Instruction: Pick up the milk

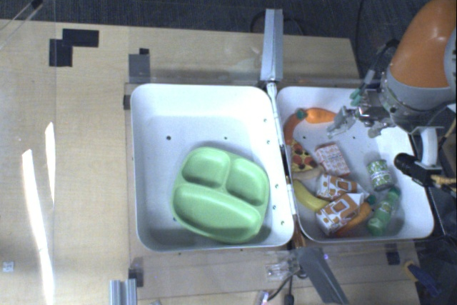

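Milk, if the small brown-and-white cartons are it (their print is too small to read), lies in the right bin (428, 225): one milk carton (341, 211) sits at the front just beside a banana (307, 195), and a second similar carton (335, 186) rests right behind it. A flat reddish packet (333, 158) lies further back, with an orange carrot-like toy (314, 115) near the bin's far wall and a pizza-like piece (300, 157) against the left wall. A green can (380, 173) and a green bottle (383, 213) sit towards the right side. The gripper (355, 116) hangs over the back part of this bin, apart from the cartons, with nothing between its fingers; whether they are spread or pressed together cannot be told. The left bin (157, 118) holds a green compartment tray (221, 193). Both bins rest on the pale wooden worktop (78, 175).
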Tool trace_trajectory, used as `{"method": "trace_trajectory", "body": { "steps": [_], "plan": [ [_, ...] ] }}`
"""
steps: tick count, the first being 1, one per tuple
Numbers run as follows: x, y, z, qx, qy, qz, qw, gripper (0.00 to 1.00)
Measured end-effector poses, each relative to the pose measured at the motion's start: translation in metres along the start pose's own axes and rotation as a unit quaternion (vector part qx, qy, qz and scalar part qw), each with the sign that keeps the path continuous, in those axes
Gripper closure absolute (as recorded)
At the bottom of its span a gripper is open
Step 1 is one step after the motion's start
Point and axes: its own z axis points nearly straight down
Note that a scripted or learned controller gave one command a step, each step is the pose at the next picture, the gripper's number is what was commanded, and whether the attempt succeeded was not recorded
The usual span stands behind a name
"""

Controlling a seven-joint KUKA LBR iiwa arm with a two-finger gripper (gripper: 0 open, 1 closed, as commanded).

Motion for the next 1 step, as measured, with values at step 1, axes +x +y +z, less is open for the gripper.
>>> {"method": "trace_trajectory", "body": {
  "steps": [1],
  "plan": [
    [0.0004,-0.0638,0.1228,-0.007,-0.002,-0.137,0.9905,0.0]
  ]
}}
